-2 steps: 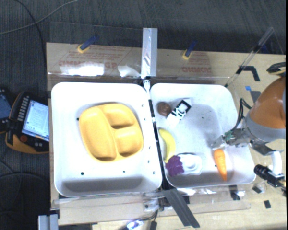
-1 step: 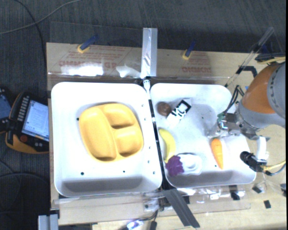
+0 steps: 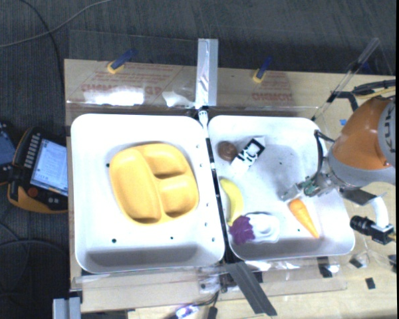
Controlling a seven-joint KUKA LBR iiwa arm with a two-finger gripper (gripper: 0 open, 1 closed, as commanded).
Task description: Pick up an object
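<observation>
In the camera view, you will find the arm cut off at the right edge of the frame, its orange band and grey wrist covering the right rim of the right bin, and the gripper below it is small and dark against the bin floor, so you cannot tell how its fingers stand or whether anything is caught there. It sits low in the right part of that bin, just above the thick end of the carrot; whether it touches the carrot is not clear. The carrot is orange, tapered, and lies slantwise with its tip toward the lower right. Left of it you have a purple and white toy, a yellow banana against the dividing wall, a brown ball and a black-and-white box. The left bin holds a yellow divided tray.
</observation>
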